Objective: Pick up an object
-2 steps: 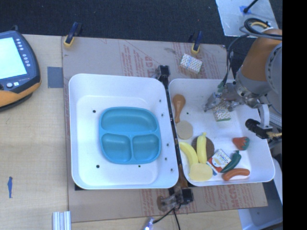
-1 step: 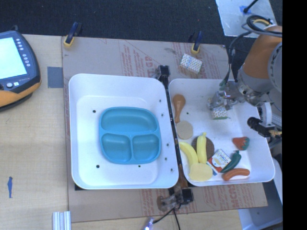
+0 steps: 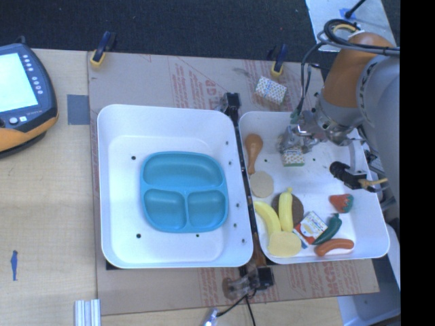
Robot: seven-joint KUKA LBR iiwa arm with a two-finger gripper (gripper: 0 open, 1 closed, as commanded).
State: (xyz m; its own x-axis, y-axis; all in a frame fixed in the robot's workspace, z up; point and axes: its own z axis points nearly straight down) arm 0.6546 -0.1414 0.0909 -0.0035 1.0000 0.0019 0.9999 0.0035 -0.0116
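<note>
A: How many bins and what's in them?
B: Two. The left bin (image 3: 109, 182) holds one blue divided plate (image 3: 183, 190).
A: And the right bin (image 3: 370, 246)?
B: Two bananas (image 3: 275, 216), a sausage (image 3: 334, 247) and a wooden spoon (image 3: 253, 148) crowd it.
A: The gripper (image 3: 293, 141)?
B: At that bin's upper end, over a small patterned box (image 3: 293, 157); whether the claw pinches it, I cannot tell.

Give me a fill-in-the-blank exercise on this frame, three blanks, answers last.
1. The blue divided tray lies in the ____ bin of the camera view.
2. The end effector is above the ____ bin.
3. The small checkered block rests on the cardboard, ____ both bins.

Missing words: left; right; outside
</note>
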